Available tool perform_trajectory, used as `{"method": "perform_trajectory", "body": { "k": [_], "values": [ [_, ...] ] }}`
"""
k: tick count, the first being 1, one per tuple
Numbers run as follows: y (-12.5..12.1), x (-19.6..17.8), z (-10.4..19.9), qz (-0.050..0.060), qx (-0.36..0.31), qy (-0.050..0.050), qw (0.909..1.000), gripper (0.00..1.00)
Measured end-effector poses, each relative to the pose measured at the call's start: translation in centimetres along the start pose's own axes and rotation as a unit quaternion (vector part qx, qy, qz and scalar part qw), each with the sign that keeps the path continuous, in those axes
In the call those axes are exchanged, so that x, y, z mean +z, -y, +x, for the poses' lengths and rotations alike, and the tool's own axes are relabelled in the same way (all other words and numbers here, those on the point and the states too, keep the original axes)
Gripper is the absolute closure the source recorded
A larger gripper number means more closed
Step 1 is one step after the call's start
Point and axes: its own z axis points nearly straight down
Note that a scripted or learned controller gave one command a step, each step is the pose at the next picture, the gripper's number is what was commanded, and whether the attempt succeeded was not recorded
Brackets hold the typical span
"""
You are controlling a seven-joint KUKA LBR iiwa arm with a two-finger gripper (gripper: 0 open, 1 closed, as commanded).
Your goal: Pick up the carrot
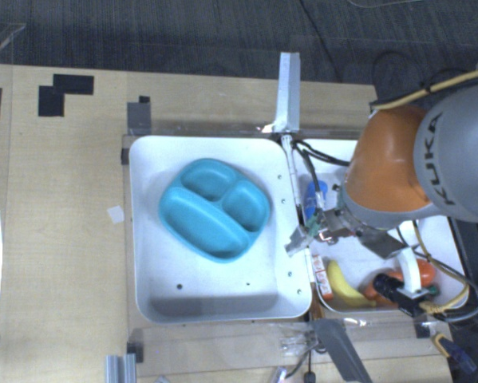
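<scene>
**My jaws at the divider, the carrot off toward the near right corner**

I reach in from the right over 2 white bins on the tabletop (55, 238). My orange band and grey wrist cover much of the right bin (346, 258). My jaws (309, 234) sit low at that bin's left edge, right beside the wall it shares with the left bin (215, 306). I cannot tell whether they are spread or pressed together: what shows there is a cluster of small metal parts and cable, and nothing is visibly caught between them.

The carrot (376, 287) lies in the right bin near its front edge, toward the near right corner. It shows as an orange-red shape, partly behind a black part of my wrist hardware, so its full outline is hidden. It is apart from my jaws, to their right and closer to the bin's front edge. Between the 2 lies a banana (340, 284), touching or just beside the carrot's left end. A red and white object (418, 274) sits just beyond the carrot to the right; I cannot make out what it is.

In the left bin, 1 blue divided plate (215, 207) rests near the middle, tilted on the diagonal.
</scene>
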Motion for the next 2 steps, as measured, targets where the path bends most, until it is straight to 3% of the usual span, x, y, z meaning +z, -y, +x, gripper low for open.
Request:
{"method": "perform_trajectory", "body": {
  "k": [1, 2],
  "values": [
    [-2.2, -0.4, -5.2, -0.002, -0.124, 0.001, 0.9923, 0.0],
    [-2.0, -0.1, -9.9, -0.001, -0.147, 0.001, 0.9891, 0.0]
  ]
}}
